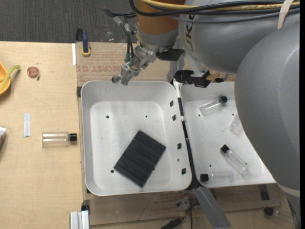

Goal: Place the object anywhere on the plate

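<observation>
1. The gripper (120, 78) hangs at the far rim of the left bin (88, 128), near that bin's upper-left corner. Its tip is small and seen at a slant, so I cannot tell how far the jaws stand apart, and nothing can be made out between them.
2. The black plate (140, 157) lies flat on the floor of the left bin, in the nearer half. It is a ribbed rectangle turned on a diagonal: its long axis runs from the lower left to the upper right of the view.
3. The plate is well apart from the gripper, with bare white bin floor between them.
4. The right bin (190, 128) touches the left one along a shared middle wall. In it lie clear vials with black caps: one vial (212, 106) near the far side, pointing up and to the right, and another vial (233, 159) nearer, pointing down and to the right. A third one (217, 177) lies along the near wall.
5. The grey arm (267, 80) covers the right part of the right bin.
6. On the wooden bench (38, 185) left of the bins lies a clear bottle (58, 138) with a black cap, on its side, cap toward the bin.
7. Beside the bottle is a small white strip (26, 125); farther off, a small red disc (32, 72) and the edge of an orange bowl (4, 80).
</observation>
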`<control>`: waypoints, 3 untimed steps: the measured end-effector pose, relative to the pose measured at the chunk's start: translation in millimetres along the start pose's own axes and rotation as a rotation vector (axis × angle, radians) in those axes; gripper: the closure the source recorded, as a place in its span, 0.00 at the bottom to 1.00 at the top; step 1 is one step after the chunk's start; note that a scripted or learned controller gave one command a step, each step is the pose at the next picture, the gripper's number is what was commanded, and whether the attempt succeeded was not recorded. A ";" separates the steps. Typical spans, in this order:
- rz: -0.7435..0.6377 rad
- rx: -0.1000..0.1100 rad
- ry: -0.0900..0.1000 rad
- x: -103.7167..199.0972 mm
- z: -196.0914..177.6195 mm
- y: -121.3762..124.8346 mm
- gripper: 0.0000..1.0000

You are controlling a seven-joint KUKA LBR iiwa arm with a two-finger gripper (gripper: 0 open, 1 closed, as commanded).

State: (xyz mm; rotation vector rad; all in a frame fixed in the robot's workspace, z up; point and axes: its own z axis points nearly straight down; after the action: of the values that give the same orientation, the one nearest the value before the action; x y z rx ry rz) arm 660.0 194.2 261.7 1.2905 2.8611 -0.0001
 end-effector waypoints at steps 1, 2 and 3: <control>0.180 0.006 0.003 85.5 47.2 -54.1 1.00; -0.239 0.000 0.001 18.3 51.4 15.9 1.00; -0.650 -0.002 0.000 -20.2 -54.1 -39.4 1.00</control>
State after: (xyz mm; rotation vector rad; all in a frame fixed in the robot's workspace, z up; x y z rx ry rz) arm 643.7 153.0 315.8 0.3090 3.1228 0.0011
